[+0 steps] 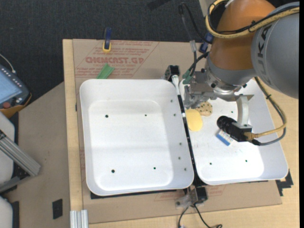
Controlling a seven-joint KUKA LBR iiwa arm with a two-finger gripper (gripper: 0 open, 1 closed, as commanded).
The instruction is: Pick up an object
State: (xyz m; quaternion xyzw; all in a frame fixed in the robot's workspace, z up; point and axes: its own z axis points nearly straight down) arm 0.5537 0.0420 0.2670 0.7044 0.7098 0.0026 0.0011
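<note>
The gripper (194, 99) hangs over the right bin's (247, 167) left edge, its fingers' state impossible to tell. A yellow object (194, 120) and a spotted cookie (205, 109) lie just beneath; the left bin (90, 141) offers open room

The arm (280, 46) comes in from the upper right, its thick grey link sloping down and leftward to the orange band (237, 30) above the wrist. Below the band the grey wrist (228, 77) points steeply downward. The tool (195, 96) hangs at its lower left end, low and close under the wrist. A yellow cable (228, 30) loops around the orange band.
</note>
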